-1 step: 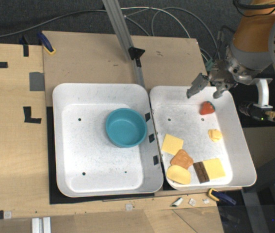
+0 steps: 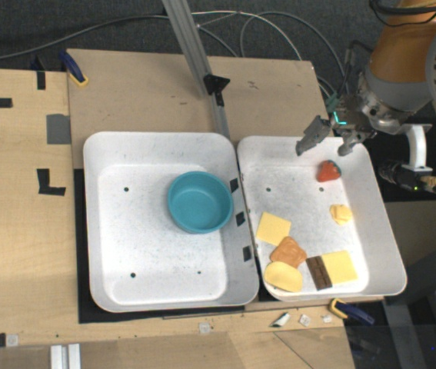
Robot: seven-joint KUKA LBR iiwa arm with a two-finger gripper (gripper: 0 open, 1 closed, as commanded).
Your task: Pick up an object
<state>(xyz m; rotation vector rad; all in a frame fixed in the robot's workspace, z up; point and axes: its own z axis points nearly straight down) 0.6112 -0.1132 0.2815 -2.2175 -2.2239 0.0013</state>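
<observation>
My gripper hangs over the far edge of the right bin, its two grey fingers spread apart and nothing between them. Just below it lies a small red object. Farther toward the front of that bin are a small yellow lump, a yellow square slice, an orange-brown piece, a yellow rounded piece, a dark brown bar and another yellow slice. A blue bowl sits in the left bin.
A grey metal pole slants down to the gap between the bins at the back. Cables run across the dark floor behind the bench. Blue and yellow clamps hold the board at its corners.
</observation>
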